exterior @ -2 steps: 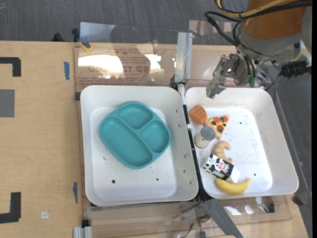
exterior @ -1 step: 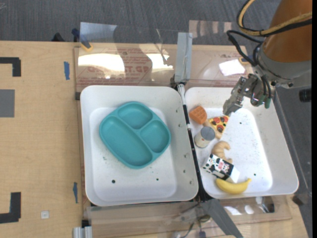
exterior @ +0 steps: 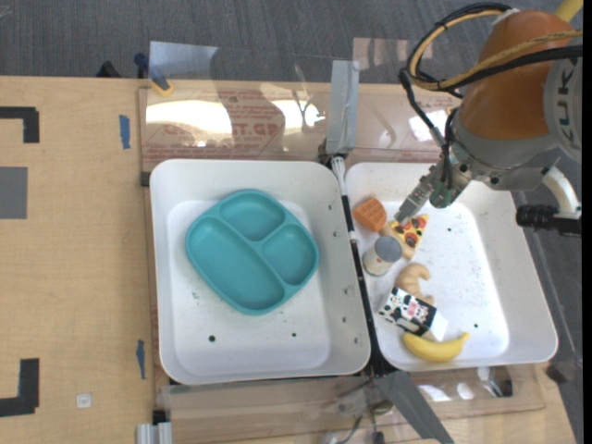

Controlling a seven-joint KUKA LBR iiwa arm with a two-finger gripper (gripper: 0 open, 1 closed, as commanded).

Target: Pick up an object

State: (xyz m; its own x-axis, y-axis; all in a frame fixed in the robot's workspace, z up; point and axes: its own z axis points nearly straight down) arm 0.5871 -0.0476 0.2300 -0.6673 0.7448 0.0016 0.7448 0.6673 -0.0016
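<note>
Objects (exterior: 408, 232) small, mixed shapes, clustered by right bin (exterior: 518, 340) left wall | gripper (exterior: 408, 216) above them, jaw state unreadable | right half open.

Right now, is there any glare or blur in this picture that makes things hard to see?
Camera view: glare washes the clear sheet behind the bins; the teal plate and banana look sharp and evenly lit; the gripper over the right bin is small and dark, its fingers hard to read.
</note>
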